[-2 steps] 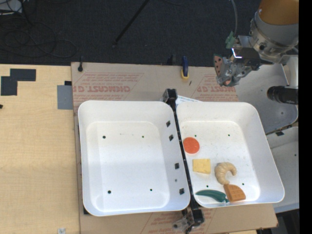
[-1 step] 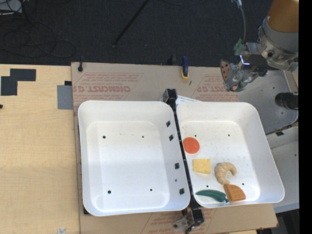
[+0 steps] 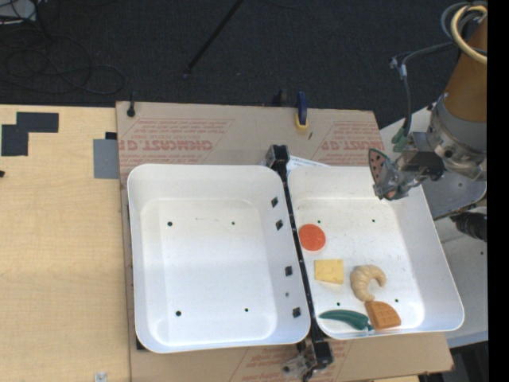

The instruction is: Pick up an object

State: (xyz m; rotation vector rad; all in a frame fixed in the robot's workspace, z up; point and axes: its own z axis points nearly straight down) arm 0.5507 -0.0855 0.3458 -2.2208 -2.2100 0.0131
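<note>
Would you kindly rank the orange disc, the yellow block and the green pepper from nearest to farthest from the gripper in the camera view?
From the gripper:
1. Orange disc, right bin, by the divider.
2. Yellow block, right bin's middle.
3. Green pepper, right bin's near edge.

Red upside-down print on the cardboard sheet (image 3: 199,138) reads "CHEMCAST".

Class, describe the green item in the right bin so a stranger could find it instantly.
Start at the right bin, the one nearer the arm, and go to its near edge. The green pepper lies there, beside the orange wedge. It is the bin's only green thing, long, thin and curved.
</note>
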